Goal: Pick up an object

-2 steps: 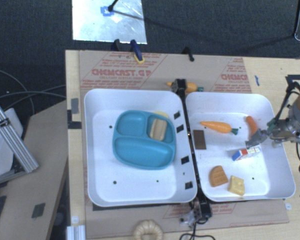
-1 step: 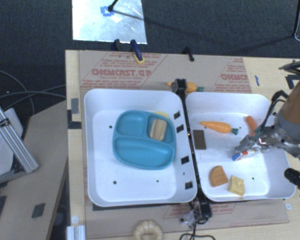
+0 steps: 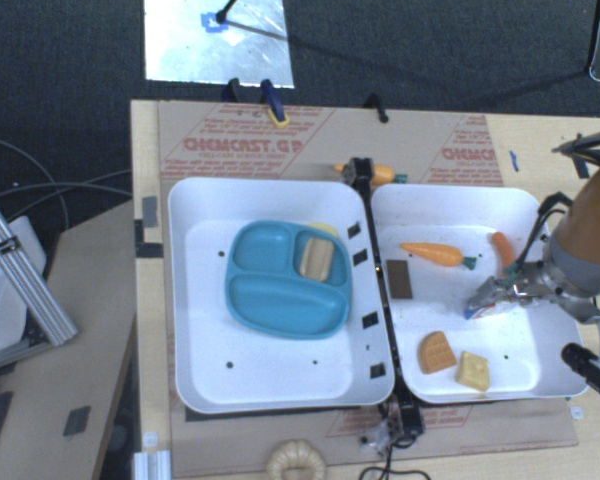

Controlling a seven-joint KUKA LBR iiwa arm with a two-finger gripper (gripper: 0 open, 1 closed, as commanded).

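Note:
My gripper (image 3: 488, 299) is low over the floor of the right bin (image 3: 520, 206), near its middle, reaching in from the right. A small blue bit (image 3: 475, 312) shows at its tip; I cannot tell whether it is a loose object or part of the tool. An orange carrot (image 3: 435, 255) lies just up and left of the gripper. A reddish sausage (image 3: 502, 248) lies just above it. A brown block (image 3: 399, 279) rests at the bin's left side. A round tan biscuit (image 3: 437, 352) and a pale cracker (image 3: 472, 370) sit near the front wall.
The left bin (image 3: 195, 298) holds a blue divided plate (image 3: 280, 288) with a tan bread piece (image 3: 317, 259) in its upper right section. A black divider (image 3: 376, 268) with clips runs between the bins. An orange-yellow toy (image 3: 378, 175) lies behind the bins.

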